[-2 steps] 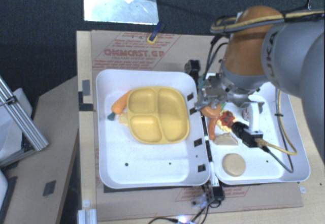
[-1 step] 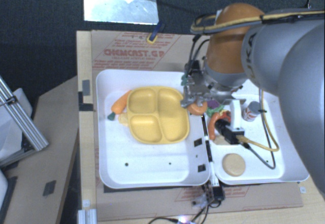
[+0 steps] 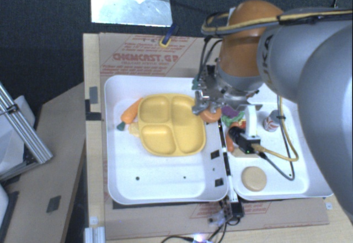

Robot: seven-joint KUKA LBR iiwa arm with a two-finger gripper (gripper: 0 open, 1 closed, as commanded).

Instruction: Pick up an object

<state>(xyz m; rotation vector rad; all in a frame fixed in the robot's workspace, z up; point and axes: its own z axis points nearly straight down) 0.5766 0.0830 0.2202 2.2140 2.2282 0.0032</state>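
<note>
Camera view: the gripper [image 3: 205,103] hangs low over the seam between the two bins, at the right edge of the yellow tray [image 3: 168,125] in the left bin [image 3: 160,184]. An orange piece [image 3: 210,115] lies just beneath it, probably the target, but whether the fingers pinch it or stand apart I cannot tell (the wrist hides them). A carrot [image 3: 129,111] lies against the tray's left edge. The right bin [image 3: 298,181] holds a tan disc [image 3: 254,178] and a small can [image 3: 271,122], well apart, likely spare choices.
</note>
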